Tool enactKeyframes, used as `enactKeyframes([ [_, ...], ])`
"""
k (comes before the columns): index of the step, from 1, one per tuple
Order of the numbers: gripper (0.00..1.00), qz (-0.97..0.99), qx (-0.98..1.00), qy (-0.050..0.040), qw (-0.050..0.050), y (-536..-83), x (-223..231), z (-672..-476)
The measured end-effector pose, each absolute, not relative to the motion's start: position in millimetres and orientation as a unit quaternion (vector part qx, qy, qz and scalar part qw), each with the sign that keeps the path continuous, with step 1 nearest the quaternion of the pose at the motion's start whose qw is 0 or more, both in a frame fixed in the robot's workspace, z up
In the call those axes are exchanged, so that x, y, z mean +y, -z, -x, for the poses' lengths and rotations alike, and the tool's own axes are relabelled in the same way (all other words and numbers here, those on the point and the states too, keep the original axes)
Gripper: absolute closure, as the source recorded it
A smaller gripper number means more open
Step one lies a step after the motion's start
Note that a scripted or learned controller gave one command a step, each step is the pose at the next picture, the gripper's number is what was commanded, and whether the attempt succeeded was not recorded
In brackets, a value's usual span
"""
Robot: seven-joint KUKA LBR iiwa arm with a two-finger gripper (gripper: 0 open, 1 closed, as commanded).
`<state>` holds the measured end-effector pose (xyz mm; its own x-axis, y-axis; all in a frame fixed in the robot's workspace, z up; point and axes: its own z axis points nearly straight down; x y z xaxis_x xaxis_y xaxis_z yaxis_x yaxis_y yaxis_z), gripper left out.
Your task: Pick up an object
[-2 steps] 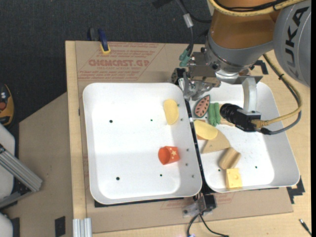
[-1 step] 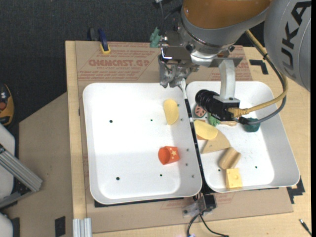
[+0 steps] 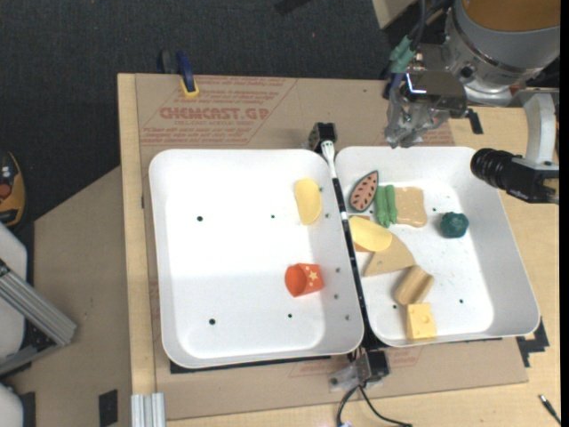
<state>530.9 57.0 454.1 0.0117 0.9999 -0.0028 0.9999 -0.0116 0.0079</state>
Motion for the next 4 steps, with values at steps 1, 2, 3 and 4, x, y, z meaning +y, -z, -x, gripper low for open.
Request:
enactKeyframes([
  [1,1.0,-0.704,0.711,-0.0064,0.002,-541.5,127.9,-477.1],
  [2,1.0,-0.705,0.709,-0.0019,0.0,-535.0,178.7,-479.1],
  [3,1.0,-0.705,0.709,0.0084,-0.004,-376.5,226.8,-487.2],
  [4,1.0,-0.706,0.708,-0.0101,0.003,-545.6,224.4,-481.8],
])
